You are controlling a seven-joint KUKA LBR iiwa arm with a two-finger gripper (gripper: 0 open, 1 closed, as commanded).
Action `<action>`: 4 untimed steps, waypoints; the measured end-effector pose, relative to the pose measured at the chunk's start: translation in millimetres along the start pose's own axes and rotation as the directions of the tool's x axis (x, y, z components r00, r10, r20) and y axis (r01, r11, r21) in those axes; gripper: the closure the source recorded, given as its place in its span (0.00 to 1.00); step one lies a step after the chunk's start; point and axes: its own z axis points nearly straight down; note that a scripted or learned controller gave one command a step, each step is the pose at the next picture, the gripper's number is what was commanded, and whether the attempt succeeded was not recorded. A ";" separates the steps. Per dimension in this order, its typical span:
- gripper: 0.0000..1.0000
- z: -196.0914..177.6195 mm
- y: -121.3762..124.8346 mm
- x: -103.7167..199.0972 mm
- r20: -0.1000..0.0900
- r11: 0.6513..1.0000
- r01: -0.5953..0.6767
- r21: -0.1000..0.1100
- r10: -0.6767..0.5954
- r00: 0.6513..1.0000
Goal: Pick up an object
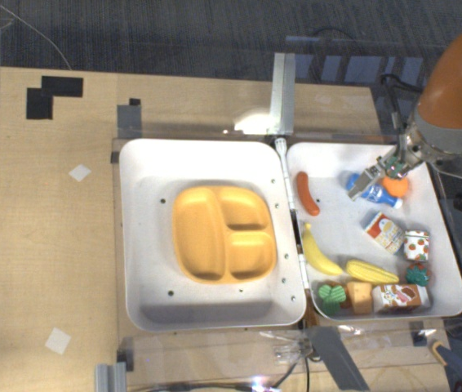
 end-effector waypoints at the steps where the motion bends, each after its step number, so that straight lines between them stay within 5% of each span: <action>1: 0.00 75.1 28.2 -24.1 -0.005 0.985 -0.175 0.008 0.175 0.985; 2: 0.00 111.8 36.8 -40.8 -0.002 0.986 -0.164 0.005 0.164 0.987; 3: 1.00 96.3 41.0 -42.2 0.007 0.988 -0.155 -0.006 0.155 0.988; 4: 0.00 97.3 40.9 -41.2 0.004 0.988 -0.154 -0.003 0.154 0.988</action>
